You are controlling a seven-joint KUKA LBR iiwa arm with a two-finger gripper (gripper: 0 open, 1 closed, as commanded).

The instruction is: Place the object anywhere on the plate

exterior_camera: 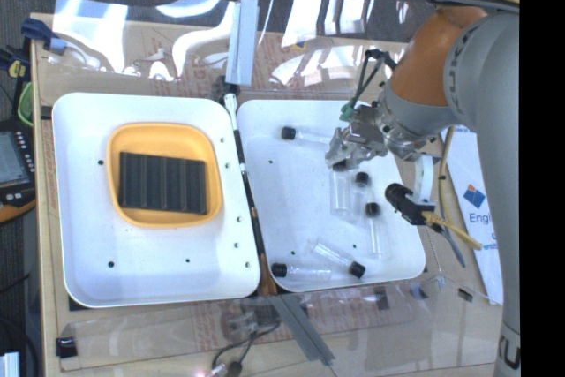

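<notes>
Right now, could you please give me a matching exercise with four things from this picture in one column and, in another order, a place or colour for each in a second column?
Things:
1. yellow plate
2. dark ridged rack
3. clear tubes with black caps
4. gripper

Places or colours:
A. scattered in the right bin
B. over the upper part of the right bin
C. lying on the plate
D. inside the left bin

Pairs: 1-D, 2-C, 3-A, 4-B
</notes>
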